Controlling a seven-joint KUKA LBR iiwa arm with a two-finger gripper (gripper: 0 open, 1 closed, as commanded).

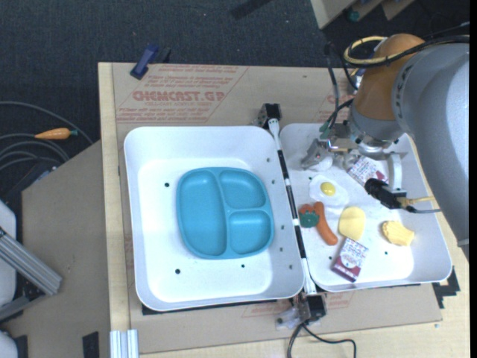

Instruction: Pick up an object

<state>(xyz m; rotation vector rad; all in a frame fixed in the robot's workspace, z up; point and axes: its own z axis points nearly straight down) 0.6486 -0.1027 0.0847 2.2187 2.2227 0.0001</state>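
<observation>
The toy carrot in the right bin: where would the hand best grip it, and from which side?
Probably across the middle of the orange carrot, coming straight down from above. It lies flat and slanted on the right bin floor, with its green top toward the divider. Closing across its narrow width fits the open floor beside it, though the yellow piece sits close by.

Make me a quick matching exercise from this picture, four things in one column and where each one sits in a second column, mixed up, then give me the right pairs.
Things:
1. blue tray
2. fried egg
3. carrot
4. dark red packet

Places:
A. right bin, near its front edge
B. right bin, just below the gripper
C. left bin, in the middle
D. right bin, near the divider, left of the yellow lump

Pairs: 1-C, 2-B, 3-D, 4-A
</observation>
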